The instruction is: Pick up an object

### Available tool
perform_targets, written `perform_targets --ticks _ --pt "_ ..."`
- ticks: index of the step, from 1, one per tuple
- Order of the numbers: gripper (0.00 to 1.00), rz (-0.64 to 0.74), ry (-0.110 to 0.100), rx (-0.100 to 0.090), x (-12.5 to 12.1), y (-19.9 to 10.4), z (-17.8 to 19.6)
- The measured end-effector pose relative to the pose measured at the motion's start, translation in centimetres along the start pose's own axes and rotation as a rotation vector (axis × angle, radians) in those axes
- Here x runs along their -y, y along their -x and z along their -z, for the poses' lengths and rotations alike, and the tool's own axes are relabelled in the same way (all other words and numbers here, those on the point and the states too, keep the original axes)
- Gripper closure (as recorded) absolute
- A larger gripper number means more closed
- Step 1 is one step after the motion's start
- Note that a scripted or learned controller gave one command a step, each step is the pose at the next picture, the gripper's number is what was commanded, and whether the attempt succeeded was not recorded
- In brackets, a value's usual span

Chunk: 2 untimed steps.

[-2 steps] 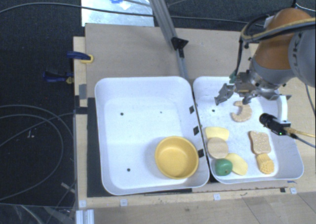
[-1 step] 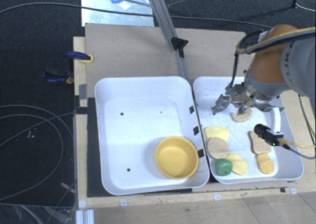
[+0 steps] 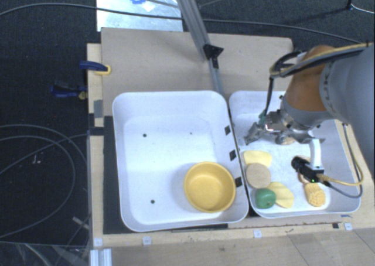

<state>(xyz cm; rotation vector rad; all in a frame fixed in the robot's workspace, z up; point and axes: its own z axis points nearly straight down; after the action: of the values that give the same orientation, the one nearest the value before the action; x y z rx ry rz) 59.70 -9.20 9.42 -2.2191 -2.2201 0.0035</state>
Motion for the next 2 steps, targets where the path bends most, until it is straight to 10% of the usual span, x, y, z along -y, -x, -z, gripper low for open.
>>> perform_targets --ticks 1,2 --pt "1.00 -0.001 0.007 0.000 -0.2 0.0 1.4" --pt "1.00 0.004 0.009 0.001 0.3 -0.3 7.6"
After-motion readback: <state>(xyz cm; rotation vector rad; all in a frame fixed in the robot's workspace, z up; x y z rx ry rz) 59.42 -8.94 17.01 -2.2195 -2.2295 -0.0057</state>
